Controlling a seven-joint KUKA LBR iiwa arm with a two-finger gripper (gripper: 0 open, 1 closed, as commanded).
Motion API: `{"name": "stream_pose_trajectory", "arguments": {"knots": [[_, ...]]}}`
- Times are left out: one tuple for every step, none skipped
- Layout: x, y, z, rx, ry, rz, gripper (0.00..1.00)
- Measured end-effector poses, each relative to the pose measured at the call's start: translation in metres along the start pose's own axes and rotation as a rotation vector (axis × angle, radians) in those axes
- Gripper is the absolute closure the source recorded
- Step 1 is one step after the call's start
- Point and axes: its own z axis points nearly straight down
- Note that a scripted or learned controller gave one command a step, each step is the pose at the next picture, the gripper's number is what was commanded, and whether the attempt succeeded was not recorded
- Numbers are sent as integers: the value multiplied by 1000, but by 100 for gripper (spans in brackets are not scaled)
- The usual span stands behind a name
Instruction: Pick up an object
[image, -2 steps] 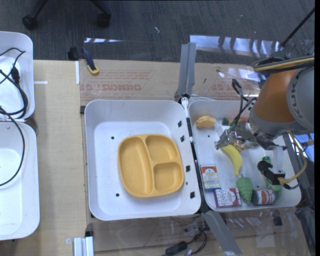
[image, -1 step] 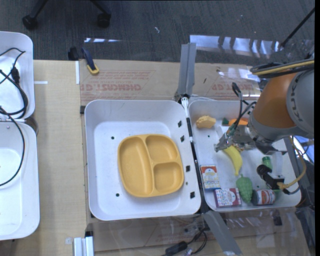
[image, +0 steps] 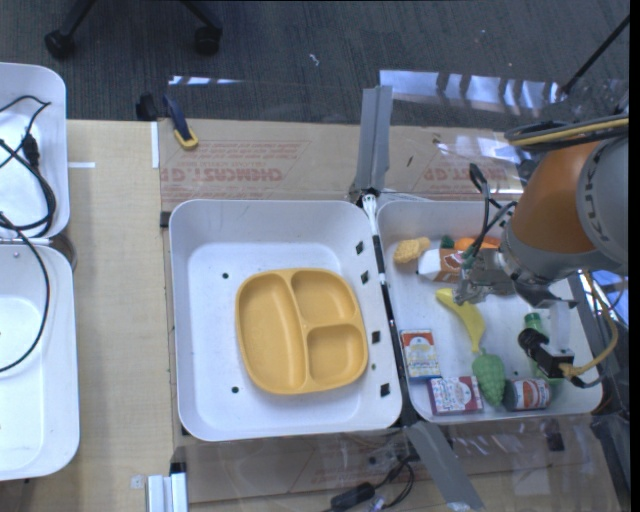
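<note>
The flat wooden bench (image: 110, 300) carries two shallow white plastic bins side by side; the left bin (image: 195, 330) holds a yellow plastic three-compartment plate (image: 300, 330), lying flat near its middle; the right bin (image: 590, 395) holds a scatter of small things. The grey arm with its orange band (image: 555, 205) reaches in from the right and hangs over the upper part of the right bin; its claw (image: 470, 290) sits low over the bin, just above the top end of a yellow plastic banana (image: 468, 318), and whether it is released or clenched cannot be told, since the wrist hides it. Just left of the claw lie a white and orange packet (image: 442, 263) and a pale yellow lump of toy food (image: 411, 250), close together near the bin's far wall. Along the near wall sit a red and white carton (image: 455, 396), a fuzzy green toy vegetable (image: 490, 375) touching the banana's lower end, and a small tin can (image: 527, 394) on its side; a smaller red and white box (image: 421, 355) lies by the bin's left wall; a little green bottle (image: 534, 323) stands towards the right.
</note>
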Motion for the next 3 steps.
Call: {"name": "stream_pose_trajectory", "arguments": {"knots": [[0, 0, 0, 0, 0, 0, 0], [-3, -22, 25, 35, 13, -95, 0], [39, -14, -76, 32, 14, -223, 0]]}}
